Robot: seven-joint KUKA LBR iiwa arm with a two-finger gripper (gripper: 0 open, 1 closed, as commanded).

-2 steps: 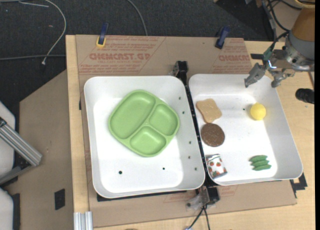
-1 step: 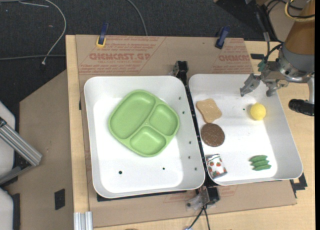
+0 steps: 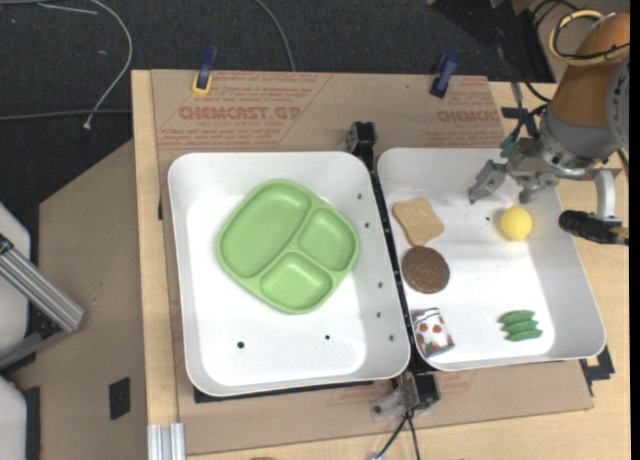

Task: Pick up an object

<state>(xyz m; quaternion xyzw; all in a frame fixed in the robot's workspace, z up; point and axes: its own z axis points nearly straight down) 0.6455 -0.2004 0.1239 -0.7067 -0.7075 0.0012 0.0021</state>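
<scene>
My gripper hangs over the far part of the right bin, its two grey fingers spread apart with nothing between them. A yellow ball lies just below and to the right of the fingers, apart from them. A tan slice of bread and a round brown cookie lie at the bin's left side. A small red-and-white can rests at the near left corner. Green pea pods lie near the front right.
The left bin holds a green divided plate. A black clamp sits between the bins at the back. The arm's grey body with its orange band stands over the right bin's far right corner.
</scene>
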